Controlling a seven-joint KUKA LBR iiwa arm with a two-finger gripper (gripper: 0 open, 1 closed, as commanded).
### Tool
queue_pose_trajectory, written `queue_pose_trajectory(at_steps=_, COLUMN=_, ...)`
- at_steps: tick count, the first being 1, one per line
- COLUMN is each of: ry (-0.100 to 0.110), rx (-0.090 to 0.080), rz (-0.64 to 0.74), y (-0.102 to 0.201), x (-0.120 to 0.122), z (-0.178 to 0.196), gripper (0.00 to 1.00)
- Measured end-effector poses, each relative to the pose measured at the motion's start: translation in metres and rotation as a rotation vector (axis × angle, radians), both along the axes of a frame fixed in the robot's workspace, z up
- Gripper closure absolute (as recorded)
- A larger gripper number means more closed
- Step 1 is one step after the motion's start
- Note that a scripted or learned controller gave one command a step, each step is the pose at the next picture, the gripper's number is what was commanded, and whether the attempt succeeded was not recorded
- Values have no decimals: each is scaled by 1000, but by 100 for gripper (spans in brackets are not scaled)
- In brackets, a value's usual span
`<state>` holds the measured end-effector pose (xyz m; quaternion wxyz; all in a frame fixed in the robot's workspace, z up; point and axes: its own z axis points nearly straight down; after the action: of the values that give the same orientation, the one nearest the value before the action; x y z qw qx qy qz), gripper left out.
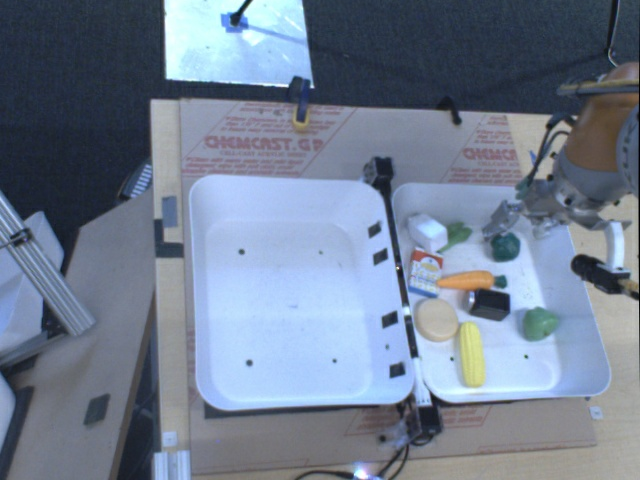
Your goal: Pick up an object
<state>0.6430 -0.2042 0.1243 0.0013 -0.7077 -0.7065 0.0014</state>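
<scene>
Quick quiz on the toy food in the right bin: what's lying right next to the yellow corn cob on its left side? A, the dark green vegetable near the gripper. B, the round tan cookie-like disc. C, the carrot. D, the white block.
B: the round tan disc lies just up and left of the corn cob, near the right bin's left wall, while the carrot lies farther up the bin.

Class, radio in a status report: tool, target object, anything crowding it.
Tool low over right bin, far side. Dark green piece just beneath it, not seen gripped. Carrot and black block close by, nearer side.
</scene>
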Motion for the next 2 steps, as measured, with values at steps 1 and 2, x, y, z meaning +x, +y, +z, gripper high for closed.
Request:
queue_pose_trajectory(at_steps=1, ry=1, rx=3, rz=3, y=40, x=-49, z=-42, gripper=0)
queue_pose_trajectory(at_steps=2, ry=-8, rx=-1, rz=3, y=38, x=-46, z=-29, gripper=100)
